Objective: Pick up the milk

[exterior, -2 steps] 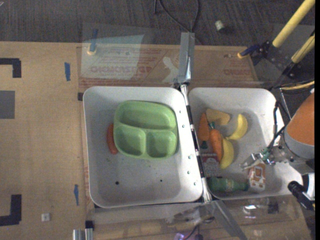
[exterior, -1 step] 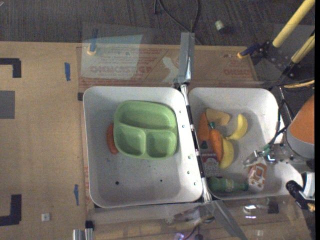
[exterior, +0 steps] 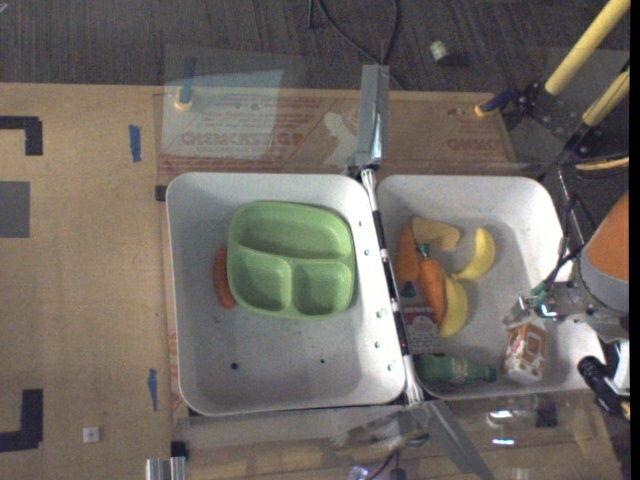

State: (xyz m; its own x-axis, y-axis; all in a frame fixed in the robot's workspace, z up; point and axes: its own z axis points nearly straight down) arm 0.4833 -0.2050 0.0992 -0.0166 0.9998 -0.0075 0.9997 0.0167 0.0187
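Milk carton lies near the right bin's right wall, just beside the end effector; can't tell its opening. Likely light, thin-walled, crushable: grip gently across the flat sides.

1. A robotics lab or test cell: two white bins are fixed side by side on a plywood bench.
2. Black and blue tape marks dot the board.
3. A cable trails over grey carpet.
4. Toy food serves as props.
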